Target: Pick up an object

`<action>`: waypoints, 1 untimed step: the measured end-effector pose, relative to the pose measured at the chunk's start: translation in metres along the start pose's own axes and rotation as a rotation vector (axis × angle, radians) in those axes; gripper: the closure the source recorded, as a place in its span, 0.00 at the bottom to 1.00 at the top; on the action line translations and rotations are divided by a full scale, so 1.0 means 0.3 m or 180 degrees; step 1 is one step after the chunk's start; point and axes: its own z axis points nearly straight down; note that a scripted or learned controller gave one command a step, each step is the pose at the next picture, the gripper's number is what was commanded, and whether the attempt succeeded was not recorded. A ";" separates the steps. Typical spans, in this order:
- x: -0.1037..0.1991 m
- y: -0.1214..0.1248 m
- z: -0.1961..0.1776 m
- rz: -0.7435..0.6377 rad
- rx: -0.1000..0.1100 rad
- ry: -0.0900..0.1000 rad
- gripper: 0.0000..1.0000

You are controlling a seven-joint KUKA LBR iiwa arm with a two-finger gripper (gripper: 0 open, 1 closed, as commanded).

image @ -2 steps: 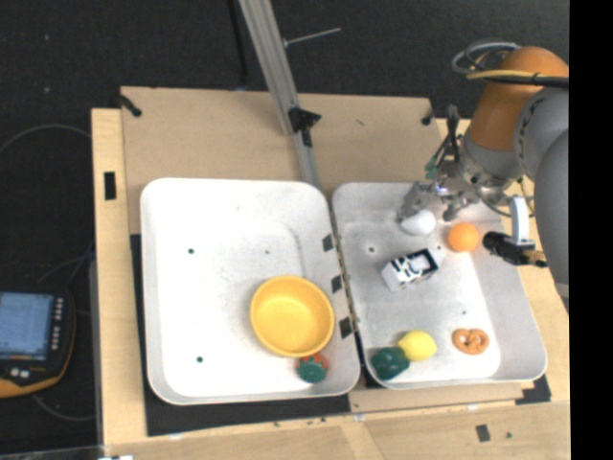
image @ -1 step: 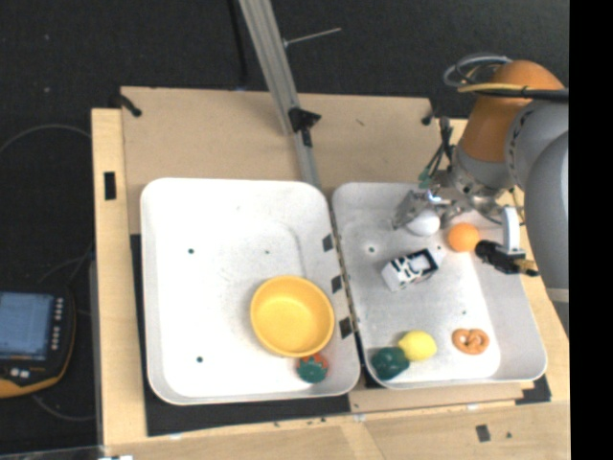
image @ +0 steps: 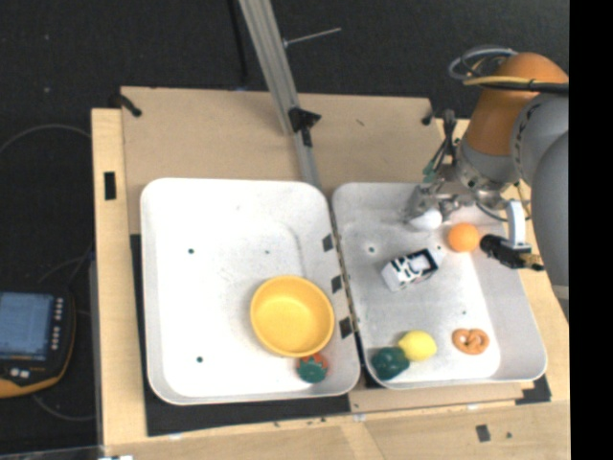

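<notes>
Overhead, at a slant, a wooden bench (image: 239, 123) carries two shallow white bins side by side on a dark floor. The grey arm (image: 541, 161) with its orange band (image: 498, 113) enters from the right, and its gripper (image: 426, 209) hangs over the far edge of the right bin (image: 498, 353). A small white ball (image: 422, 219) sits right at the gripper's tip, touching or almost touching it; whether the ball is actually held cannot be told, and whether the jaws are apart or together cannot be told either. Just beside it, toward the right, lies an orange ball (image: 464, 238). Nearer the middle of this bin lies a small black-and-white boxy object (image: 411, 268), its long axis tilted, running from lower left to upper right. Along the bin's near edge sit a dark green object (image: 389, 361) touching a yellow lemon-like object (image: 418, 345), and, apart from them to the right, an orange pretzel-shaped object (image: 469, 340). The left bin (image: 211, 228) holds an upright yellow bowl (image: 292, 315) and, just below the bowl, a small green and red object (image: 312, 368). A metal pole (image: 273, 65) slants up between the bins. A handheld control pendant (image: 29, 338) lies off the bench at far left.
</notes>
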 end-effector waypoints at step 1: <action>-0.011 0.008 -0.219 0.0015 -0.0018 0.0017 1.00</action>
